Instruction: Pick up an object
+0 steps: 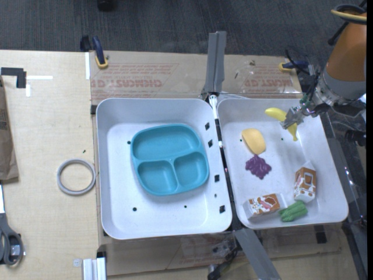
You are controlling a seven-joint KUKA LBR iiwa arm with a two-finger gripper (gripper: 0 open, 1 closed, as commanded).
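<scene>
- Left bin (111,174) carries a blue tray (169,159), well apart from the work.
- Right bin (326,150) has all the loose things.
- Gripper (296,116) sits at that bin's far side, on the banana (280,116), which seems to lie between its fingers; grip not certain.
- Banana runs left from the gripper, one end hanging below.
- Lemon (253,140), grapes (257,166) near; cartons (305,184) well apart.

Red print runs along the cardboard sheet (145,74) at the upper middle of the frame, above the bins, but it stands upside down and too blurred to read. The two small cartons (305,184) (264,206) at lower right carry coloured pictures; no words on them can be made out.
</scene>
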